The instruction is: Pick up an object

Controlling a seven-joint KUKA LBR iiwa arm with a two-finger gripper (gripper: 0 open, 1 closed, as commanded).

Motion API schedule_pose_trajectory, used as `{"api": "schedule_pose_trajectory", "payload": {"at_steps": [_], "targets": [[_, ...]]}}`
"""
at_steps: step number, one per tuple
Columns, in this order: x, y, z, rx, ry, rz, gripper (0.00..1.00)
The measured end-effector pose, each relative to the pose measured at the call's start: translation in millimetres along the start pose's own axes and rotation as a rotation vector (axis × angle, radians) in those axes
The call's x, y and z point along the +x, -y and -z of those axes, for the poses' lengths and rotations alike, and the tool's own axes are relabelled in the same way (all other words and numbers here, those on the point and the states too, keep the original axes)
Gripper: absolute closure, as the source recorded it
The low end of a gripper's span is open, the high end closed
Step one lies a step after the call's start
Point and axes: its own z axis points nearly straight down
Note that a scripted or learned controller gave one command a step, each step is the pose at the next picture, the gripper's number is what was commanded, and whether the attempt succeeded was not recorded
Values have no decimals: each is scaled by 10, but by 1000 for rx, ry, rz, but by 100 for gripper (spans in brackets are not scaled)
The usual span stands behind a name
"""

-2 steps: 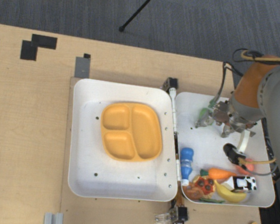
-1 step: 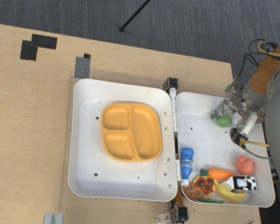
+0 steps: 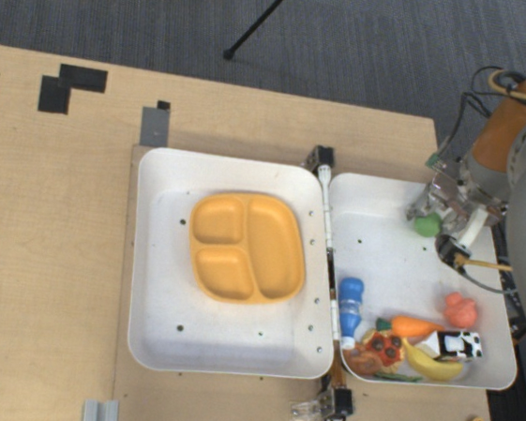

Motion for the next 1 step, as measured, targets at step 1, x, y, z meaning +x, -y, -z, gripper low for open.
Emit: {"api": "schedule_pose_trajectory", "payload": {"at_steps": [1], "targets": [[-58, 384, 603, 3, -1, -246, 100]]}}
